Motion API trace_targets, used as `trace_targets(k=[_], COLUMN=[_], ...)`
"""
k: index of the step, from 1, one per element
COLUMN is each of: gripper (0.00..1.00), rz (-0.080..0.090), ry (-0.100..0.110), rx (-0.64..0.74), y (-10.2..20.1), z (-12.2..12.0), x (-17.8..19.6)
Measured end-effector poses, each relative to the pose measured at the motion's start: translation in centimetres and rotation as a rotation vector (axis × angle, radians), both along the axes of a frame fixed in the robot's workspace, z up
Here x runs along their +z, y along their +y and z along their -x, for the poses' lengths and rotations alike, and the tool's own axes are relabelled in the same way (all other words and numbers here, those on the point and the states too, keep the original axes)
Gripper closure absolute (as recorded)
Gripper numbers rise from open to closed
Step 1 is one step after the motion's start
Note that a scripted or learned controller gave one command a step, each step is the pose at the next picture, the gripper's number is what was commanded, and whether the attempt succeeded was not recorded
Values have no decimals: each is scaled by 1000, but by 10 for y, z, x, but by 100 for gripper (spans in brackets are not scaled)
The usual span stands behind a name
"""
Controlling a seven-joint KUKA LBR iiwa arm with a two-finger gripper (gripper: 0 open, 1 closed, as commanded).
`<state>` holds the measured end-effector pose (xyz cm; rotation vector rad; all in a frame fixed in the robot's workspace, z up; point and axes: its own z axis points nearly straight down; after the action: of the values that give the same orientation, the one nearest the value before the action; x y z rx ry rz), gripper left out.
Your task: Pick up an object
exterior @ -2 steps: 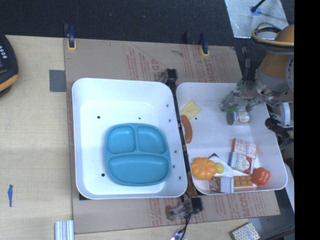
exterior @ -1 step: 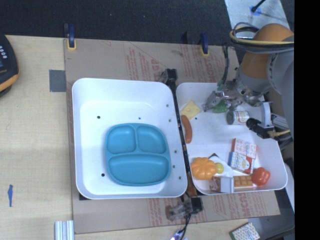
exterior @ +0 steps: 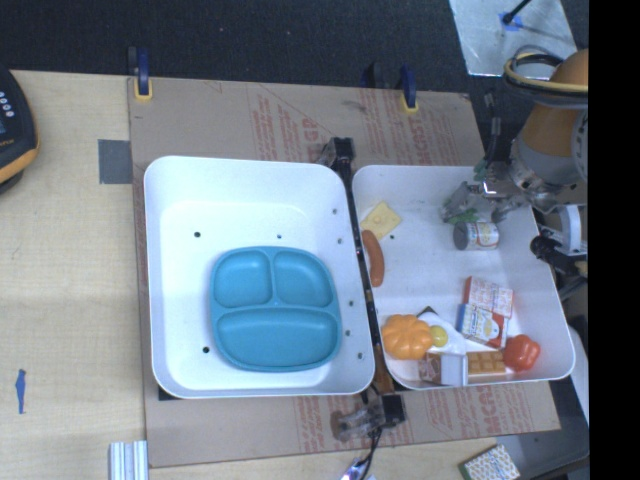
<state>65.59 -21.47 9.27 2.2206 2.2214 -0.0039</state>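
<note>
My gripper [exterior: 482,206] hangs low over the far right corner of the right bin [exterior: 420,268], its fingers spread open. Just under and in front of it a small silver can [exterior: 482,234] lies on the bin floor, and nothing is lifted between the fingers. Other items in this bin are a yellow cheese slice [exterior: 380,218], a red-brown sausage [exterior: 373,256], an orange pepper [exterior: 405,336], a red-and-white carton [exterior: 485,311], a red tomato [exterior: 520,351] and a brown waffle piece [exterior: 470,366].
The left bin [exterior: 170,268] holds a blue divided plate [exterior: 275,306]. The arm's orange band [exterior: 560,88] rises at the right edge. A black clip [exterior: 340,151] sits where the bins meet at the back.
</note>
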Motion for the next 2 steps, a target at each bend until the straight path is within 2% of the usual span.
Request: trace_targets(k=[1,2], gripper=[0,0], rz=[-4,0], ry=[4,-2], rx=[9,1], y=[57,16], z=[-1,-1], x=[-1,34])
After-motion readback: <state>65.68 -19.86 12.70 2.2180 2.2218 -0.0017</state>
